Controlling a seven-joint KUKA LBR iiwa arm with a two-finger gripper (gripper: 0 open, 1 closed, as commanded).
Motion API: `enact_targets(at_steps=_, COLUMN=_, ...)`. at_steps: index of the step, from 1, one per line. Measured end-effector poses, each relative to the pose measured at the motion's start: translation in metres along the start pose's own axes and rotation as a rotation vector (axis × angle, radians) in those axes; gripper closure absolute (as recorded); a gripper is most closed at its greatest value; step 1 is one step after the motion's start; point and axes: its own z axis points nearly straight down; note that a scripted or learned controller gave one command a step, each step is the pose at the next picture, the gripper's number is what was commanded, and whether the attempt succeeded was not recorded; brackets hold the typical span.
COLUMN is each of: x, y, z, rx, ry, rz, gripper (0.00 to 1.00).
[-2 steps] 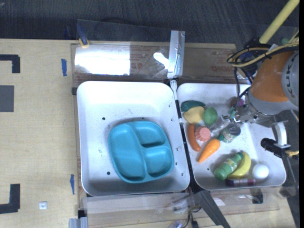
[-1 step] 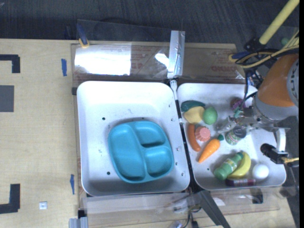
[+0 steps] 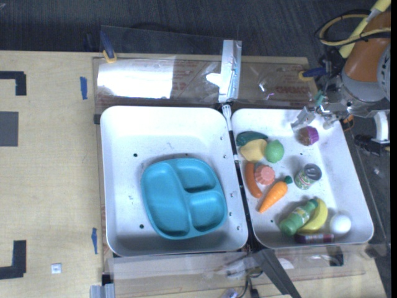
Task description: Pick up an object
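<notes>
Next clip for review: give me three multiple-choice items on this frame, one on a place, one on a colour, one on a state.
1. Where does the divided tray lie?
A. left bin
B. right bin
C. bare bench

2. What colour is the divided tray?
A. red
B. blue
C. yellow

3. How does the carrot rest?
A. lying in the right bin
B. standing on the tray
C. lifted above the bench

Key: 1 A, it sits on the left bin's floor. 2 B, it is plainly blue. 3 A, it lies flat on the right bin's floor among the other toy foods, far from the claw.
</notes>
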Motion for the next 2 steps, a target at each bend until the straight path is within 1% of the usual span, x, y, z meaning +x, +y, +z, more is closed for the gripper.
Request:
enact_targets(at_steps=1, x=0.0009, y=0.0014, z=-0.0097, rx=-0.002, ry=-0.003, rz=-0.003, gripper=1.0)
enact_targets(at_steps=2, x=0.0014, y=0.0013, z=-0.009, rx=-0.001, ry=-0.002, rz=-0.003, gripper=0.0)
